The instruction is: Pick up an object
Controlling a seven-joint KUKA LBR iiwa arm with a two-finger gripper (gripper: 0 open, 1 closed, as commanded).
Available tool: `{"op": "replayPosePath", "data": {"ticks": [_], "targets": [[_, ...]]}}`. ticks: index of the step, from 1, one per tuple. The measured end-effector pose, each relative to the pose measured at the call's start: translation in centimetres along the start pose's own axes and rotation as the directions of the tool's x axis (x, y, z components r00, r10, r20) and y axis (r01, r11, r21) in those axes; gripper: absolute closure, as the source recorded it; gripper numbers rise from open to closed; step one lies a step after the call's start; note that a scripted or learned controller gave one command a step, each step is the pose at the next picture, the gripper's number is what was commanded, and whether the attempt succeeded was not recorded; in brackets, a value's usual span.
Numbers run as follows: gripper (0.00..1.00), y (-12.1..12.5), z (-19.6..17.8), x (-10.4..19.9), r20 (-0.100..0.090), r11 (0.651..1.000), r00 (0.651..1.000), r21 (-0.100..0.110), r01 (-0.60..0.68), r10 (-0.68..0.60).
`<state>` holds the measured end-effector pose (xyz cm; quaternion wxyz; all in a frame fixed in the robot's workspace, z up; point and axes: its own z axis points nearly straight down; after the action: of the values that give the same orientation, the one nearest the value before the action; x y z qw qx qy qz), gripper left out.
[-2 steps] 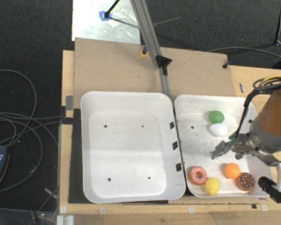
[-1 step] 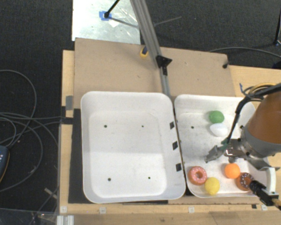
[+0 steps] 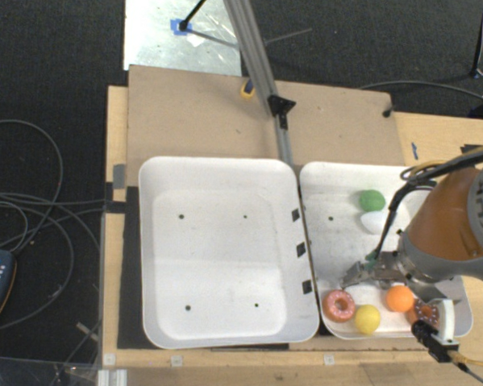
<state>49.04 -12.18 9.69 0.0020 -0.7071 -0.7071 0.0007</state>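
The right bin (image 3: 330, 193) holds several small objects. A green lump (image 3: 371, 200) lies toward its back, with a white object (image 3: 374, 222) just in front of it. Along the front wall sit a pink frosted donut (image 3: 338, 305), a yellow ball (image 3: 367, 318) and an orange ball (image 3: 398, 298). A small red and white item (image 3: 426, 312) lies at the front right, partly under the arm. My gripper (image 3: 365, 272) hangs low over the right bin's front half, just above the donut and left of the orange ball. Nothing shows between its tips.
The left bin (image 3: 222, 252) lies beside the right one, their walls meeting at black clips (image 3: 301, 249). A grey pole (image 3: 260, 60) slants across the back of the bench. The arm's orange band (image 3: 458, 216) overhangs the right bin's right side.
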Motion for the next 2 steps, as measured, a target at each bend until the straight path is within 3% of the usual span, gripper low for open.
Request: {"op": "replayPosePath", "data": {"ticks": [1,2], "targets": [[1.00,0.2,-1.3,-0.1,0.002,1.000,1.000,-0.006,-0.001,0.001],[1.00,-0.3,-5.8,0.0,0.003,1.000,1.000,-0.010,0.003,-0.003]]}}
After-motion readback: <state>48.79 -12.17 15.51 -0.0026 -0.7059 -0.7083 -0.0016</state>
